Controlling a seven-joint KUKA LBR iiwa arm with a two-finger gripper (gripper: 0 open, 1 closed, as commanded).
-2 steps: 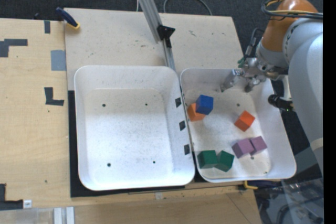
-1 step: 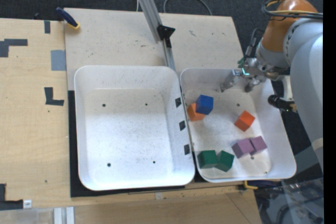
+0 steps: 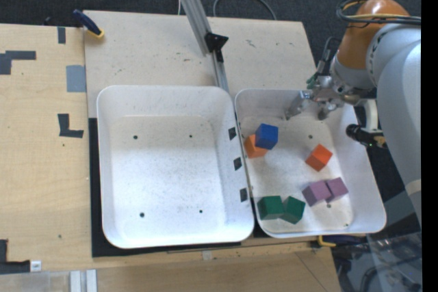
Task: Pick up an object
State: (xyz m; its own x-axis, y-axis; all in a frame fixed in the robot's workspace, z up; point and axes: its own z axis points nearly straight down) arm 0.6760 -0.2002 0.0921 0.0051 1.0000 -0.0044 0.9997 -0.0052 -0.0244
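Note:
The right bin [image 3: 356,212] holds several small blocks. A blue block [image 3: 267,135] leans against an orange one [image 3: 252,146] near the bin's left wall. Another orange block [image 3: 318,157] lies toward the right. Two purple blocks [image 3: 324,191] sit side by side below it, and two green blocks [image 3: 281,208] rest at the front left corner. My gripper [image 3: 307,110] hangs over the bin's far end, above and to the right of the blue block. It is open, with nothing between its fingers.
The left bin [image 3: 164,164] stands beside the right one, sharing a raised rim with black clips [image 3: 237,163]. A slanted metal pole [image 3: 195,7] crosses behind the bins. The grey arm with its orange band [image 3: 366,31] fills the upper right.

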